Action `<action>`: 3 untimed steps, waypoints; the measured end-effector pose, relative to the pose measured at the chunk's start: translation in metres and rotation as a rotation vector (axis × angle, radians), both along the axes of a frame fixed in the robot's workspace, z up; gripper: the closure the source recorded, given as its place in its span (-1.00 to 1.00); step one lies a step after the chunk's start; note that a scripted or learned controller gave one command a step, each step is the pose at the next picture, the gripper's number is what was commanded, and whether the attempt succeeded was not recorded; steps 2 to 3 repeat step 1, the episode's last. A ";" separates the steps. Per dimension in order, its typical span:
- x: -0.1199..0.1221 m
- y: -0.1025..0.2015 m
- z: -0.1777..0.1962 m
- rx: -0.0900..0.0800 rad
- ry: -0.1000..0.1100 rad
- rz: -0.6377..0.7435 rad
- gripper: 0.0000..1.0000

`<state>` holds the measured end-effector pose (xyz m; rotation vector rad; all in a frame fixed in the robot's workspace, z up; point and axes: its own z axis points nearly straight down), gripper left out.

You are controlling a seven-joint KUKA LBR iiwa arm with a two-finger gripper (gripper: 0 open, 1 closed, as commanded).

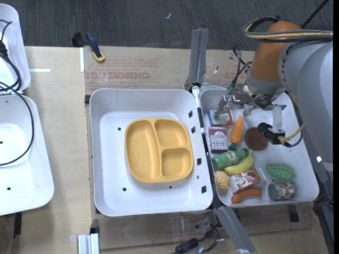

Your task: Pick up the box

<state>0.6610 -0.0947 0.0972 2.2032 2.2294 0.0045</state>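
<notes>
gripper [226,102] at far end of right bin [307,163], over a box [221,116], can't tell if it's gripping, 2nd box [218,139] just nearer beside carrot [236,129], yellow divided plate [158,149] in left bin [106,142]

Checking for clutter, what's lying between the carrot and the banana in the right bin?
In the camera view, a green bottle lies between the carrot above and the banana below, resting against the banana.

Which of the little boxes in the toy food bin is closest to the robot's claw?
The red box lying just left of the carrot. It sits close below the gripper, while the other box, white and red, lies far down beneath the banana.
</notes>
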 end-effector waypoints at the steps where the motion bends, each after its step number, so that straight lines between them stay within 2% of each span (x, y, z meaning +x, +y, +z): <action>1: 0.000 0.000 0.000 0.000 0.000 0.000 -1.00; 3: 0.000 0.000 0.000 0.000 0.000 0.000 -1.00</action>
